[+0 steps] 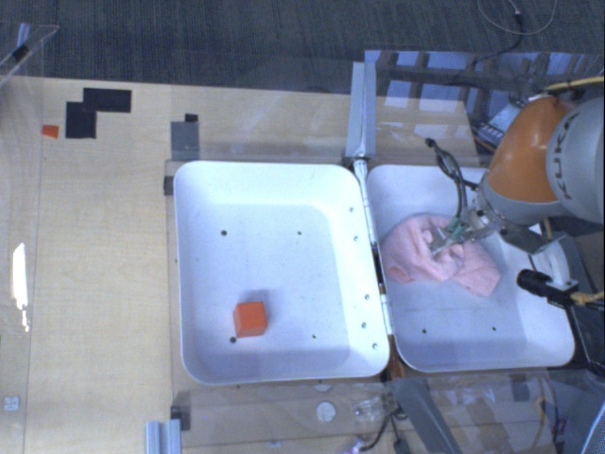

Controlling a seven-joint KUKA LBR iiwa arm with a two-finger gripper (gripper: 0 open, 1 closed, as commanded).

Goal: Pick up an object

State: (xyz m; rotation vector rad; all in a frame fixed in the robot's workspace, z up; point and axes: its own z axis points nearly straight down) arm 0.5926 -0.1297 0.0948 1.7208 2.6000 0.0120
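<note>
On the pale wooden tabletop [95,282] two shallow white plastic bins sit side by side, their inner rims touching. The left white bin [269,197] holds a small orange cube [250,319], which rests near the bin's lower left corner, well apart from everything else. The right white bin [492,343] holds a crumpled soft pink cloth [421,253], lying in the upper middle of its floor. The grey arm with its orange band [529,154] reaches in from the right and bends down over this bin, so that the two-finger gripper [448,242] is right at the top of the pink cloth, touching or nearly touching its folds. Whether the jaws are open, closed or pinching fabric cannot be told, because they are small and partly lost against the cloth. Black marker shapes [93,110] lie on the tabletop at upper left.
</note>
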